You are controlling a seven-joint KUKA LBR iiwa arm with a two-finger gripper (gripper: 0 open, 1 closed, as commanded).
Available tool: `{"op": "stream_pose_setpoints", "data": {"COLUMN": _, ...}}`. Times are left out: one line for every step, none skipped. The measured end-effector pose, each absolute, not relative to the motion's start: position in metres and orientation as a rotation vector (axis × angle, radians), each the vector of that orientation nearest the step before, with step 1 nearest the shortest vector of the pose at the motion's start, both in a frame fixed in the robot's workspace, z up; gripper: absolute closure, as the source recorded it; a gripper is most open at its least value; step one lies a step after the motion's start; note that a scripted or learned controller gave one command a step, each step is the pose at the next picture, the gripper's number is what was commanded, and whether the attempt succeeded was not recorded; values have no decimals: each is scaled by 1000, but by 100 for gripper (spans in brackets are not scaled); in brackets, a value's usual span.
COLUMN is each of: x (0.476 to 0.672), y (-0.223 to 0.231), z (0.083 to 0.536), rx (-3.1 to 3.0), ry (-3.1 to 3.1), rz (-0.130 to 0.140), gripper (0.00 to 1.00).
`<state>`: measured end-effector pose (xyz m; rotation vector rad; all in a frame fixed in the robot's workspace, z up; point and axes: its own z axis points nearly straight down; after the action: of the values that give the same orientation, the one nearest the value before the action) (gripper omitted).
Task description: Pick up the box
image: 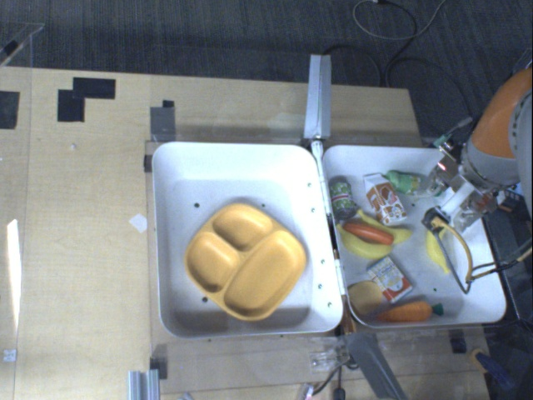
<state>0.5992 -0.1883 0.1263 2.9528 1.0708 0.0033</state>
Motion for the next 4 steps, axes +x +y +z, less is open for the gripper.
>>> {"op": "stream_pose_setpoints", "data": {"x": 599, "y": -138, "z": 88, "rx": 2948, "ry": 1079, "rz": 15, "gripper": 0}}
{"op": "stream_pose_setpoints", "data": {"x": 649, "y": -148, "z": 267, "rx": 3089, "ry": 564, "rz": 8, "gripper": 0}}
{"op": "stream_pose_setpoints", "data": {"x": 618, "y": -101, "z": 102, "rx": 3098, "ry": 524, "rz": 5, "gripper": 0}}
{"op": "stream_pose_setpoints", "data": {"x": 620, "y": -100, "z": 114, "rx": 3097, "ry": 532, "rz": 9, "gripper": 100}}
